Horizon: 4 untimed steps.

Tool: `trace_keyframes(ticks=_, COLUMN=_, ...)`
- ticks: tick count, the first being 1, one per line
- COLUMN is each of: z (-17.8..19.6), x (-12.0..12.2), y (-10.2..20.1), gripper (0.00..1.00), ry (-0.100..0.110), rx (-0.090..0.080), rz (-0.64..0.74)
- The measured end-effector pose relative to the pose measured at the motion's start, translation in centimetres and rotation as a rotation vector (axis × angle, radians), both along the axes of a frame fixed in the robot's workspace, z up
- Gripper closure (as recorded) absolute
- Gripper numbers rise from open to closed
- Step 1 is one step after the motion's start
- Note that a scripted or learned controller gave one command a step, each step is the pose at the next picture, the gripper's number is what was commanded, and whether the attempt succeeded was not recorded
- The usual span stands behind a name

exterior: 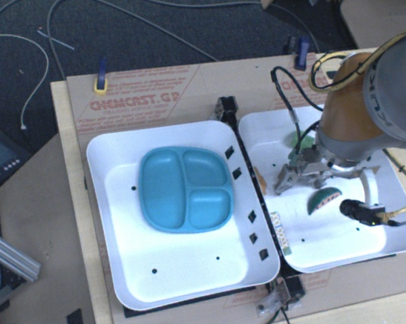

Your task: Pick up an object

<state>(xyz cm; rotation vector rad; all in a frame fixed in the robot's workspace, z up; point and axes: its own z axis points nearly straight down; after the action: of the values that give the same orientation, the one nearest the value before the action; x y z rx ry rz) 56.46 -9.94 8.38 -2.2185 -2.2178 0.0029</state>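
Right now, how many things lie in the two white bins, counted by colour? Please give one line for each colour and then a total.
Blue: 1, the divided plate in the left bin.
Green with red: 1, the watermelon slice toy in the right bin.
Green, partly hidden under the arm: 1, a small green thing in the right bin.
Total: 3

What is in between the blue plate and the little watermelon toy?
In the camera view, the blue plate and watermelon slice toy lie in separate bins; between them run the bins' rims, joined by black clips.
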Motion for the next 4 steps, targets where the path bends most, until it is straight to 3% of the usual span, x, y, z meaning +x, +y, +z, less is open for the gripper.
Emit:
trace_keyframes(ticks=1, z=1.2, x=0.1, y=0.0, gripper=1.0, ry=-0.003, rx=0.0, rz=-0.001)
trace_keyframes(ticks=4, z=15.6, x=-1.0, y=-0.6, gripper=1.0, ry=-0.011, rx=-0.003, rz=0.002)
